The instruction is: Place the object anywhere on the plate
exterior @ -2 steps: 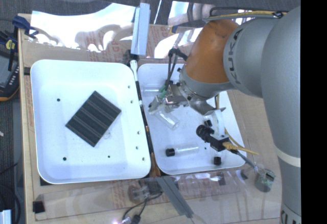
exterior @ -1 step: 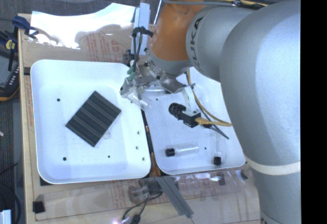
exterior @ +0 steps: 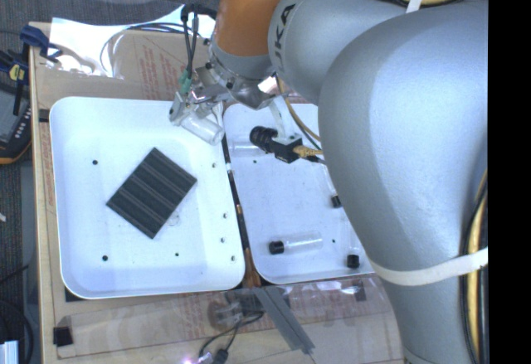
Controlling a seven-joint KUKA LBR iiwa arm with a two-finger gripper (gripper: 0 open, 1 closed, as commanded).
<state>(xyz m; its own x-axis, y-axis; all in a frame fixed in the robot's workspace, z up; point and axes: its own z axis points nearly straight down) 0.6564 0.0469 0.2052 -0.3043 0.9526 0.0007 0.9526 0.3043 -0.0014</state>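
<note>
Tool (exterior: 197,109) hovers well apart from clear tube (exterior: 295,245).

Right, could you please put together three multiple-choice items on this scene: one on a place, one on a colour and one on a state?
1. Where is the plate?
A. in the left bin
B. in the right bin
C. leaning on the arm

2. What colour is the plate?
A. white
B. orange
C. dark grey

3. How is the tube placed?
A. upright on the plate
B. lying flat in the right bin
C. propped on the left bin's rim

Answers:
1 A, as the plate lies on the left bin's white floor.
2 C, as its ribbed face is dark grey against the white.
3 B, as the tube lies on its side near the right bin's lower edge, apart from the plate.
</note>
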